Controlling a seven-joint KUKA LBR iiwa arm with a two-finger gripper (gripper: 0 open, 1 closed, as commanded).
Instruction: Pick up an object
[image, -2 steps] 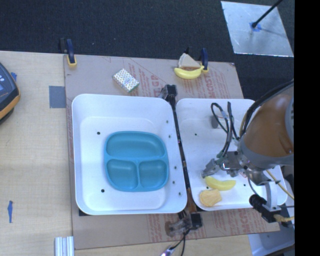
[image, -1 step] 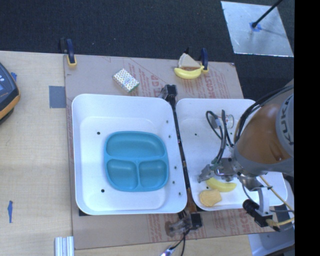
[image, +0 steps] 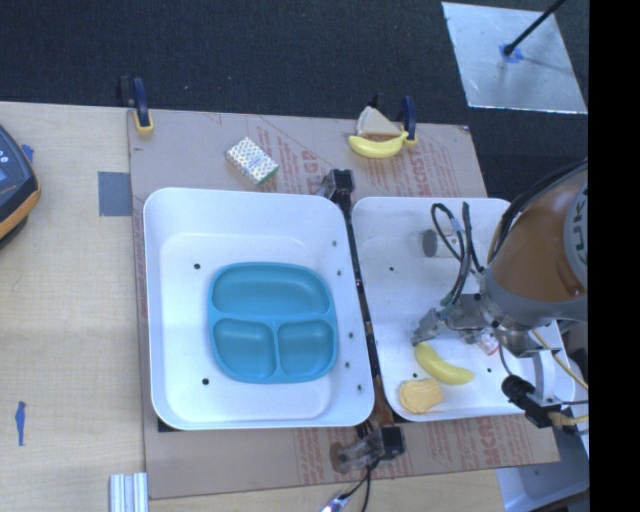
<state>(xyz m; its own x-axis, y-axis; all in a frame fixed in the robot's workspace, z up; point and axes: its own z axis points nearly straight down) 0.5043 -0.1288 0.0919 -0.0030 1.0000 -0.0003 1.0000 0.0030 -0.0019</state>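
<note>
Claw (image: 432, 328) sits low in the right white bin (image: 400, 225), just above a smooth curved yellow toy banana (image: 443, 365); its grip state can't be told, nothing visibly between its tips. A lumpy tan-yellow piece (image: 421, 396) lies beside the banana. Left bin (image: 175, 225) holds a glossy blue three-compartment plastic plate (image: 272, 322).

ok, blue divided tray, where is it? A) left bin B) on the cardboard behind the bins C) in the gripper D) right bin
A: the blue divided tray lies flat inside the left bin, while the right bin holds a banana and a yellow chunk near the gripper.
</note>
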